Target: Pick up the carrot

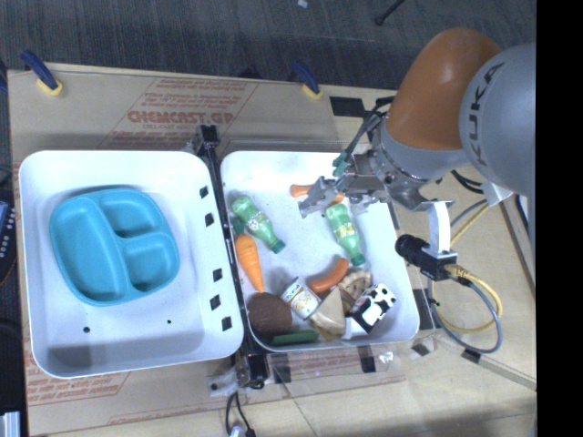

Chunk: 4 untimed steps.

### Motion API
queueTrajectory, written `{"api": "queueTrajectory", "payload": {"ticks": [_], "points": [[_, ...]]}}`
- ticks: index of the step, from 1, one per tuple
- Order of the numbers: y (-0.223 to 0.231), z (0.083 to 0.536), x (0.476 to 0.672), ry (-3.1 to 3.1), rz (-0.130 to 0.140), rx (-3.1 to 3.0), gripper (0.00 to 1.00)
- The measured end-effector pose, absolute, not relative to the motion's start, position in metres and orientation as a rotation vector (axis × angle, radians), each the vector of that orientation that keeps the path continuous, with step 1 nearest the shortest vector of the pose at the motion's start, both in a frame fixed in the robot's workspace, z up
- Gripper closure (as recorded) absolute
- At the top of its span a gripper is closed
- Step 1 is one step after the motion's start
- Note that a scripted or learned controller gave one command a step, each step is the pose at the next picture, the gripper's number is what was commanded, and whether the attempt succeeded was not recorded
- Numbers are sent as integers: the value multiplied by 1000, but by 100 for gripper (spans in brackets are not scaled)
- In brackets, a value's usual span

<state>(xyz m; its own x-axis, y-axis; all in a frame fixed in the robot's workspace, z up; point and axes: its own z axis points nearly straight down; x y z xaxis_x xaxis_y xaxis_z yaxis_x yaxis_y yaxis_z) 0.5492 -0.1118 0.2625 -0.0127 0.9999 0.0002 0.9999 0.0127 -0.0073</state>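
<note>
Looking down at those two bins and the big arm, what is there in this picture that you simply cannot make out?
- Gripper: whether its fingers are open or shut is blurred against the bin and partly under the wrist.
- Small orange piece beside the gripper: too small to identify.
- Heap at the right bin's near end: the brown round item and dark green one overlap others, shapes unclear.
- Green bottle: top hidden by the gripper.
- Carrot: plainly visible, lying untouched.

You can't tell how the gripper [321,198] fingers stand, and just beside them it hides an orange piece's [299,190] right end.
</note>
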Motion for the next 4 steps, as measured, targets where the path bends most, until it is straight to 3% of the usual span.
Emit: {"api": "queueTrajectory", "payload": {"ticks": [1, 2, 3, 4], "points": [[-97, 103, 515, -2202, 5, -2237, 0], [-96, 92, 561, -1806, 7, -2567, 0], [-95, 101, 561, -1815, 13, -2554, 100], [-94, 110, 561, -1819, 16, -2546, 100]]}}
